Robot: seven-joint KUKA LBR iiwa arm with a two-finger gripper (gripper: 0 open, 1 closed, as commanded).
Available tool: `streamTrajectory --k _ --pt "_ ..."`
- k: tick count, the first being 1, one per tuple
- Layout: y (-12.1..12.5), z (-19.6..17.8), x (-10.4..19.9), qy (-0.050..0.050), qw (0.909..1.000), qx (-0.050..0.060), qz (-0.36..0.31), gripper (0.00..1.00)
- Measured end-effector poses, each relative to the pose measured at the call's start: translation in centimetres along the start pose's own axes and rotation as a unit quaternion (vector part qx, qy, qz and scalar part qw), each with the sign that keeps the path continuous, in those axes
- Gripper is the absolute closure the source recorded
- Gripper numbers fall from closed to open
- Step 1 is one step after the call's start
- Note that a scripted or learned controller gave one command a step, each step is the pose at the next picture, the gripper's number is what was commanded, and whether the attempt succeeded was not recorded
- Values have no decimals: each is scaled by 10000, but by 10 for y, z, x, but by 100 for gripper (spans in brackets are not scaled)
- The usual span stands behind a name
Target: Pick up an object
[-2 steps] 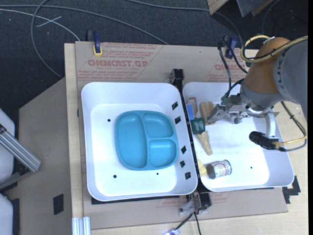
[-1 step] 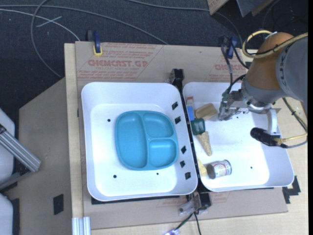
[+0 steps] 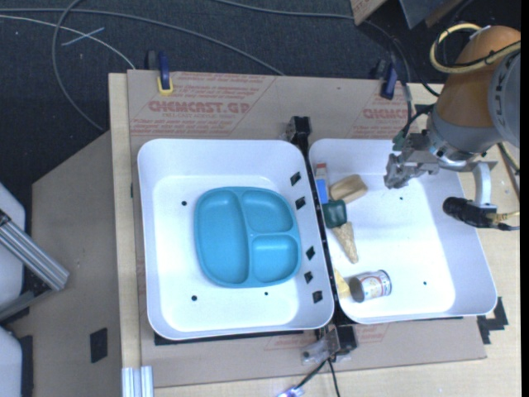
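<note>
My gripper (image 3: 397,179) hangs over the far part of the right bin (image 3: 430,263), just right of a tan bread-like piece (image 3: 348,189); nothing shows between its fingers. Along the bin's left wall lie a blue-and-white tube (image 3: 321,190), a dark teal block (image 3: 334,214) and a tan cone-shaped piece (image 3: 346,240). A small can (image 3: 371,285) lies on its side near the front left, beside a small yellow piece (image 3: 340,284).
The left bin (image 3: 165,222) holds a blue divided plate (image 3: 247,236). A black clamp (image 3: 298,128) sits at the far end of the wall between the bins. Blue clamps (image 3: 164,71) pin the cardboard underlay. A black fitting (image 3: 468,211) juts over the right bin's right rim.
</note>
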State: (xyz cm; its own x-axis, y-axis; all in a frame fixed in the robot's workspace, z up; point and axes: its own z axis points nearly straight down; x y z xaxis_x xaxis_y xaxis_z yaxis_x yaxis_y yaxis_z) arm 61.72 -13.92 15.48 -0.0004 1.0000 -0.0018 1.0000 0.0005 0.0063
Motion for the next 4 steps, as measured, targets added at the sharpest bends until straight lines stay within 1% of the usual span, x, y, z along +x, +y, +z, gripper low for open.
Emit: streamTrajectory --k 1,2,3,4 --pt "2 -55 0 1 10000 -6 -3 100" --pt "-11 -56 40 22 10000 44 -15 100" --pt "-32 -50 87 22 10000 52 -14 100" --pt "-42 -53 130 21 10000 47 -12 100"
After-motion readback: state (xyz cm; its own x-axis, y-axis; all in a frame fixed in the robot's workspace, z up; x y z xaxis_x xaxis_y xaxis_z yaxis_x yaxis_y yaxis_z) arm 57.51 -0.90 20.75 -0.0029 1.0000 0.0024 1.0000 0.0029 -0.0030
